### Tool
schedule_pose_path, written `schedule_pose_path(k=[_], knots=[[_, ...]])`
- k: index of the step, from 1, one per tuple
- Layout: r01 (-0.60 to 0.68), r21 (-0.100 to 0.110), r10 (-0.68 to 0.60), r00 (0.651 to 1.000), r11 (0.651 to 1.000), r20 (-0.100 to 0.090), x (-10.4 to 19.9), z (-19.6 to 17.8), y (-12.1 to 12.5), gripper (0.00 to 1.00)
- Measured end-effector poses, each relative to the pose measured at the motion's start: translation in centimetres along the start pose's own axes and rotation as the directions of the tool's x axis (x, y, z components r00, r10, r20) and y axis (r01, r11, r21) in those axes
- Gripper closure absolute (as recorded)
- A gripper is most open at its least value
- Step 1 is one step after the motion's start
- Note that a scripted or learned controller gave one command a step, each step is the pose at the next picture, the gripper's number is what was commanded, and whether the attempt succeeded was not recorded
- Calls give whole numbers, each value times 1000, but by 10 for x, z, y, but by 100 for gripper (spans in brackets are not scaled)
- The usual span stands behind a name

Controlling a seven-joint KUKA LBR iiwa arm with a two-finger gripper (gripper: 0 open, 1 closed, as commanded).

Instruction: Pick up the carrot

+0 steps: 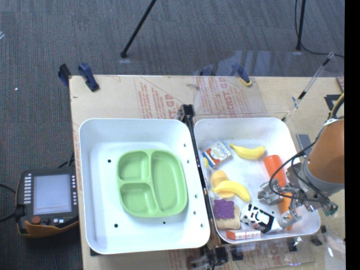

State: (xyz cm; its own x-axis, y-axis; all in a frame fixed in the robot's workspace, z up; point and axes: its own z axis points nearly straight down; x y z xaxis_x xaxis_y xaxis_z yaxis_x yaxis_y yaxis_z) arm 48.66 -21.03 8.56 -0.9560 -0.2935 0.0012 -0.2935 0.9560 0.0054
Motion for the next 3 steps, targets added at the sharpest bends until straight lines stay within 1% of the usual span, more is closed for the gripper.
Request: schedule_pose_path(k=[1,2,3], knots=[[-441,1,441,897,897,4,-49,-1,-14,0],[-434,3,434,901,901,1,7,-1,15,0],[-430,2,430,903,903,3,4,-11,16,100]])
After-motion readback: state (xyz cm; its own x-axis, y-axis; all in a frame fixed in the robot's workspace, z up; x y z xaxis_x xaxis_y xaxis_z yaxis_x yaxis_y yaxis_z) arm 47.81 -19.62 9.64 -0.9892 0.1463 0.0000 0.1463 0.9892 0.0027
